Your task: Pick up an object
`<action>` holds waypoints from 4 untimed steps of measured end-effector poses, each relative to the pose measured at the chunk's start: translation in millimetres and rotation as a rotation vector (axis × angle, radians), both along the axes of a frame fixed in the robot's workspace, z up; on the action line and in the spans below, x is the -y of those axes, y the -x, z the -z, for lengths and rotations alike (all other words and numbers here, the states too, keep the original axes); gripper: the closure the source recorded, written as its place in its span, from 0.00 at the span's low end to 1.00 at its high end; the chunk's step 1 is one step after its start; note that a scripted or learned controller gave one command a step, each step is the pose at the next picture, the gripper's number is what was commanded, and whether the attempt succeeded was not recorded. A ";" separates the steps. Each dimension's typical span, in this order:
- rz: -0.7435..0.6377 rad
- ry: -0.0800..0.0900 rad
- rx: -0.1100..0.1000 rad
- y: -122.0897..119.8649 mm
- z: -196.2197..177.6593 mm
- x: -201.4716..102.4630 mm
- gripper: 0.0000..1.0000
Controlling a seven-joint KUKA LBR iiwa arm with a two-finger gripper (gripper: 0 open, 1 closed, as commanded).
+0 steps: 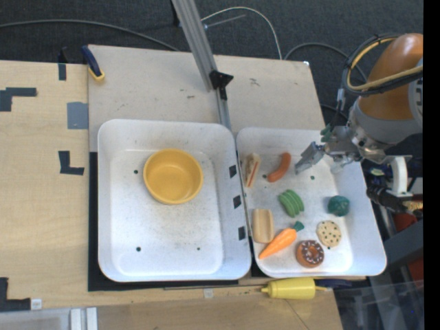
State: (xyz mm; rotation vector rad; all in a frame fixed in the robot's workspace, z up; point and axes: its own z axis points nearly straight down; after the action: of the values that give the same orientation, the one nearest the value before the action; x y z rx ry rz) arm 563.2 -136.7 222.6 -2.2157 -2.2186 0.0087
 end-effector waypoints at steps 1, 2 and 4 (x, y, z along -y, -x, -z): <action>0.000 0.001 0.002 -0.3 44.3 1.9 0.00; -0.001 0.000 0.000 -3.7 106.0 -4.6 0.00; 0.000 0.002 0.013 -7.0 29.3 -3.1 1.00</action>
State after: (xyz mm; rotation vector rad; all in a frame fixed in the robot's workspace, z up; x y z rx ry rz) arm 570.1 -133.6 193.3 -2.2231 -2.2262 -0.0037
